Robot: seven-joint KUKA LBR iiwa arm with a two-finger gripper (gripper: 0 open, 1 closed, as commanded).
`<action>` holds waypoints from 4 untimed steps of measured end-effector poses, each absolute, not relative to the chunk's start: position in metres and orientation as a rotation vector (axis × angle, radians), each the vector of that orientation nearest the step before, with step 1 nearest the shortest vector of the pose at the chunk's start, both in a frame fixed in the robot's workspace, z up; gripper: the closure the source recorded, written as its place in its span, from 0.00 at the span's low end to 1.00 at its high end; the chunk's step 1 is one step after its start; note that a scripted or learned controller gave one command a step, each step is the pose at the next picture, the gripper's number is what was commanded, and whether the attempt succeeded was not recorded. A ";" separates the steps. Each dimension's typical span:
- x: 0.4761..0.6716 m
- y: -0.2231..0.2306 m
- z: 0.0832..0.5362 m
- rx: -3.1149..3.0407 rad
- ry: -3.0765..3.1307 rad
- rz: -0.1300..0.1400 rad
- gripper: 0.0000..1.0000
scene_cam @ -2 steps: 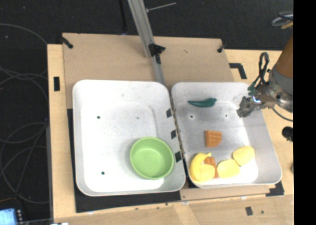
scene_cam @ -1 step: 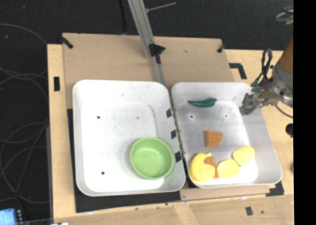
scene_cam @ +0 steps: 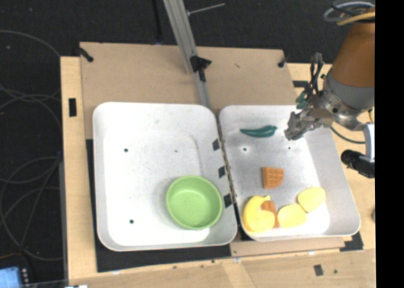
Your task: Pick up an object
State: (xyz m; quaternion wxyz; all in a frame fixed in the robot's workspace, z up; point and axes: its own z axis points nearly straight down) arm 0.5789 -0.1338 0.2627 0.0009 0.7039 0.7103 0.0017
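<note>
My gripper (scene_cam: pixel 295 130) hangs over the back right part of the right bin (scene_cam: pixel 334 154), just right of a dark green pepper-shaped piece (scene_cam: pixel 258 131) that lies on the bin floor. An orange block (scene_cam: pixel 273 177) sits mid-bin. Three yellow pieces lie along the front: a rounded one (scene_cam: pixel 255 215) with a small orange bit (scene_cam: pixel 268 206) on it, a flat one (scene_cam: pixel 291 216) and another (scene_cam: pixel 311 199) further right. Nothing shows between the fingers.
A green bowl (scene_cam: pixel 194 201) sits in the front right of the left bin (scene_cam: pixel 126 154). A slanted metal pole (scene_cam: pixel 180 24) rises behind the bins, its base between them. The arm's orange band (scene_cam: pixel 356 50) stands at the right edge.
</note>
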 end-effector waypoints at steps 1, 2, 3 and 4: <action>0.594 -0.077 0.267 2.211 2.231 0.005 1.00; 0.593 -0.030 0.259 2.214 2.227 0.000 1.00; 0.600 0.024 0.260 2.213 2.229 0.003 1.00; 0.614 0.066 0.247 2.214 2.226 0.000 1.00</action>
